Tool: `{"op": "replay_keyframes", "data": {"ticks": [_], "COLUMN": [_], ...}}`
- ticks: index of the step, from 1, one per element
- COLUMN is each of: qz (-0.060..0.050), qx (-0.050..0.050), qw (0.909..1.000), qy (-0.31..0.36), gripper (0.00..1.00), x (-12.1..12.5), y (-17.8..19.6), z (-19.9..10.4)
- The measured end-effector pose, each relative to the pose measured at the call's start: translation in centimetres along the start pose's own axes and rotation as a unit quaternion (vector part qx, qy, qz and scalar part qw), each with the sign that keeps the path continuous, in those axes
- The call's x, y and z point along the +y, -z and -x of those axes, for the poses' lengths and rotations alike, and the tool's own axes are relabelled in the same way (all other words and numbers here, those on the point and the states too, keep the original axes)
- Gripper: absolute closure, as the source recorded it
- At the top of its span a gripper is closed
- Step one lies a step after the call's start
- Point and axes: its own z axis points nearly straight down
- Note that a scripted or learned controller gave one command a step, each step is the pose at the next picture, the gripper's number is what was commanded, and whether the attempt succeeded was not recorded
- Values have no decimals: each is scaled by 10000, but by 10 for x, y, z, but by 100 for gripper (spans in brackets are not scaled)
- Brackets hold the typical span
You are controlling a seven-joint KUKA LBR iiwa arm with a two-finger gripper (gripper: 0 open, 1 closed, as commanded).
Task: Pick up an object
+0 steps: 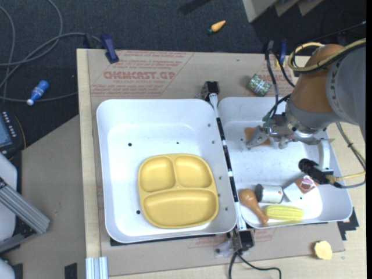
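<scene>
Two bins: shallow and white, side by side on the bench (139,74), their inner rims touching down the middle.
Floor, far left: a small blue bottle (38,90) lies on the dark carpet, well apart from the bench.
Blue clamp (108,48): on the bench's far left corner.
Left bin (116,127): holds one thing, a yellow divided plate (177,189) with three compartments, lying flat towards the near side.
Floor, far middle: a small orange carrot-like thing (217,25) lies beyond the bench.
Right bin (244,112): holds several small things.
Near left corner of the right bin: a tan toy drumstick (251,200), with a short white-and-grey cylinder (271,194) just beside it on its right.
Corn cob (283,213): yellow, lying along the near rim, just beside the cylinder.
Orange-brown piece (254,133): small, in the far half of the right bin, at the left tip of the end effector; whether it is touched cannot be told.
Green crumpled thing (259,85): on the bench beyond the right bin's far rim.
End effector (268,139): low over the far half of the right bin, pointing left; wide or narrow cannot be told, and nothing is seen held.
Arm (317,92): grey with an orange band, reaching in from the right.
Red-and-white item (306,185): small, near the bin's right side.
Yellow lump (322,249): on the bench, near right corner, outside the bin.
</scene>
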Motion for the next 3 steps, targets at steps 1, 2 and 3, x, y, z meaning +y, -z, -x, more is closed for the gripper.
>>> {"op": "replay_keyframes", "data": {"ticks": [1,2,3], "qz": [75,79,70], "qx": [-7,-11,-11], "qw": [10000,10000,10000], "qy": [41,36,36], "gripper": [0,100,0], "x": [56,54,54], "y": [-9,3,2], "z": [-13,-13,-13]}}
